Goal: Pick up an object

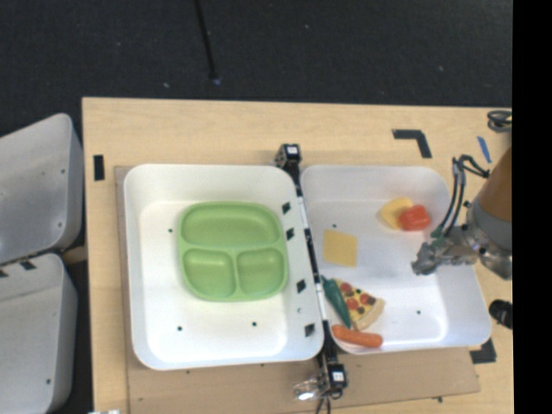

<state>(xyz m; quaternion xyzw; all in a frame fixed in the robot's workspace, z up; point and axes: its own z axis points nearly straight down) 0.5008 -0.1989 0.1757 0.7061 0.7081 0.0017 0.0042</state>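
Note:
The right white bin (405,322) holds several toy foods: a yellow cheese square (340,247), a pizza slice (359,305), a green piece (333,299) beside it, an orange-red sausage (358,338) at the front edge, and a yellow piece with a red piece (413,217) against it at the back. My gripper (426,260) hangs low over the right part of this bin, in front of the red piece and right of the cheese. I see nothing between its fingers.
The left white bin (155,326) carries a green three-compartment plate (233,250). A black hinge strip (304,248) runs between the bins. The grey arm with its orange band (493,198) enters from the right over the bin's right wall. Wooden bench surrounds both bins.

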